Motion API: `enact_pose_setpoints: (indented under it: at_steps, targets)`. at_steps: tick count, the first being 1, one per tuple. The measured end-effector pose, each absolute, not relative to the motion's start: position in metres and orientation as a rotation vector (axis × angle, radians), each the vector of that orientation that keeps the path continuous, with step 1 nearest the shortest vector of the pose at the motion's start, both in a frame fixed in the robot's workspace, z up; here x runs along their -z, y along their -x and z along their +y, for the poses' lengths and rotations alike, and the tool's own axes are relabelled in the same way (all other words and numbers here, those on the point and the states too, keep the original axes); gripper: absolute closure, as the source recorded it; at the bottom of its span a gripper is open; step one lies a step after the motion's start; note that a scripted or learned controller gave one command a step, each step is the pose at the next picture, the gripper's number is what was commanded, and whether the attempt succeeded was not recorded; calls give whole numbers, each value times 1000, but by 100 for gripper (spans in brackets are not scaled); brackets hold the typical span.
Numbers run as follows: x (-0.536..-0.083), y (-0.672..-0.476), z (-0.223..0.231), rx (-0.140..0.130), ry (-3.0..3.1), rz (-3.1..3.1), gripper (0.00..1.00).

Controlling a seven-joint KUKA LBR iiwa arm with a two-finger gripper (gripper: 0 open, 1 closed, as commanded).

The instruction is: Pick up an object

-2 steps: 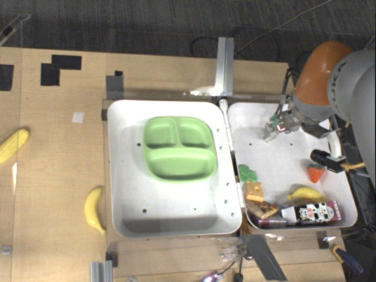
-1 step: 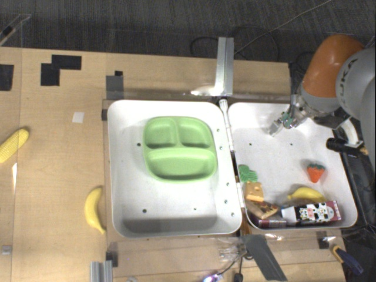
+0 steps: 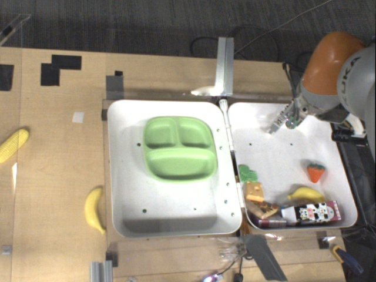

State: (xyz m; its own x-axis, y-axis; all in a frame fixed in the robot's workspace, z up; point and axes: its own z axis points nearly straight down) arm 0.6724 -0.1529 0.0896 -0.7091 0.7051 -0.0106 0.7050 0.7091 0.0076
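Observation:
My gripper [image 3: 281,122] hangs over the far part of the right bin [image 3: 276,157], its small fingers pointing down-left; nothing shows between them. Along the right bin's near side lie a strawberry toy [image 3: 316,172], a yellow banana [image 3: 305,194], a flat printed packet [image 3: 311,213], a green toy [image 3: 247,173] and an orange-brown piece [image 3: 254,192]. All of them lie well below the gripper in the camera view. The left bin [image 3: 123,157] holds a green divided plate [image 3: 178,147].
On the bench left of the bins lie a second banana [image 3: 94,209] and a corn cob [image 3: 13,145]. A metal post [image 3: 225,66] stands behind the seam between the bins. Cables run across the dark floor at the back.

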Motion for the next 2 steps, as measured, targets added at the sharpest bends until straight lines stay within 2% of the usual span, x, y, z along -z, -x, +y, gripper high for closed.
enact_pose_setpoints:
  at_steps: [1,2]
  targets:
    - [-94,-635,-108,-6,-1556,2721,100]
    - [-94,-635,-108,-7,-1557,2721,0]
